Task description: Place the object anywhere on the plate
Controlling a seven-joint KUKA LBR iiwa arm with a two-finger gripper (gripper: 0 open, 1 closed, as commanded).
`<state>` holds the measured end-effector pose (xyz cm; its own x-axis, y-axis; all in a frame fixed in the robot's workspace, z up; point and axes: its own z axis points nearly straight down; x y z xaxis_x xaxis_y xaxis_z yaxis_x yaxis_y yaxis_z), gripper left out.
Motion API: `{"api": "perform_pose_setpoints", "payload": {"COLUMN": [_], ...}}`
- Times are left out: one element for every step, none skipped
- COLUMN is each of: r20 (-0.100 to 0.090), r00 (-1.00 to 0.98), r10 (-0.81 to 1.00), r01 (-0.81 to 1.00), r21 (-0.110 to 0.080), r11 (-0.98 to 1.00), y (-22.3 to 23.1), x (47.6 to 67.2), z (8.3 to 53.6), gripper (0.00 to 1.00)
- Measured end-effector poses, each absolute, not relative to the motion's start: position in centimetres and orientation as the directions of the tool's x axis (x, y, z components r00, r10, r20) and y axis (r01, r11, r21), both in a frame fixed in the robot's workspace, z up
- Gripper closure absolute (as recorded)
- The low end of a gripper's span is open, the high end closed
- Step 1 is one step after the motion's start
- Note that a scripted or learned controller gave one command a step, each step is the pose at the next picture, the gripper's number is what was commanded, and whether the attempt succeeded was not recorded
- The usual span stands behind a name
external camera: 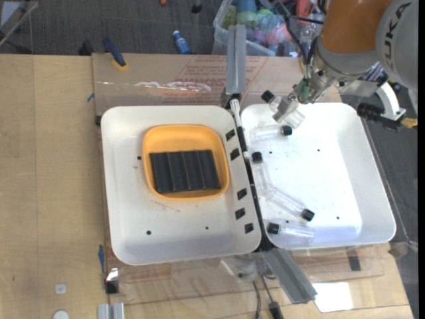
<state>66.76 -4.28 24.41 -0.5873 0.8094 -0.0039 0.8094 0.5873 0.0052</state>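
Observation:
An orange plate (186, 135) lies in the left bin (126, 205). On it rests a dark ridged rectangular object (184, 171), flat and about centred. My gripper (289, 107) hangs over the far left corner of the right bin (345, 178), well to the right of the plate. Its tip is just above a clear tube with a black cap (272, 132). The view does not tell whether anything is held.
Several more clear black-capped tubes lie in the right bin, along its left wall (260, 171) and near its front (292, 208). A grey divider bar (234, 65) runs between the bins. A box of coloured items (265, 5) stands behind the bench.

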Motion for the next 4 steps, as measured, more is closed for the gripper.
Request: {"api": "perform_pose_setpoints", "payload": {"r20": [-0.005, -0.007, -0.009, -0.009], "r00": [-0.687, -0.847, -0.901, -0.934], "r10": [0.726, 0.531, 0.433, 0.357], "r01": [0.726, 0.531, 0.433, 0.357], "r21": [0.005, 0.005, 0.004, 0.003], "r11": [0.688, 0.847, 0.901, 0.934], "y": [-4.5, -5.2, -6.3, -6.5], "x": [66.8, 66.4, 66.1, 66.0], "z": [24.8, 30.2, 32.2, 32.5], "gripper": [1.00, 1.00, 1.00, 1.00]}}
